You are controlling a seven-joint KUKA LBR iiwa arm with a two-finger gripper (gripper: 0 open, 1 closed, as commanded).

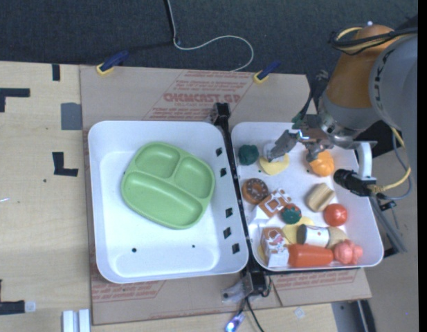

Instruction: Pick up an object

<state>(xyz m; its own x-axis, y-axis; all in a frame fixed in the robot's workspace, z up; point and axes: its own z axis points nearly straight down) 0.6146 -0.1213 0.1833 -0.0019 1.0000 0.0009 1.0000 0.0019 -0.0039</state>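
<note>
- Camera view: my pincer [291,142] hangs low over the upper part of the right bin [374,213], right of centre in the frame, just above the yellow piece [274,164]; whether it is open or closed I cannot tell
- I judge the yellow piece to be light, stiff toy food, smooth and likely slippery; taking it across its narrow width seems safest
- It is pale yellow, flattish and rounded, lying on the bin floor between the dark green ball [248,153] to its left and the orange fruit [321,164] to its right
- The green plate [169,184] lies in the left bin [102,206], well apart
</note>
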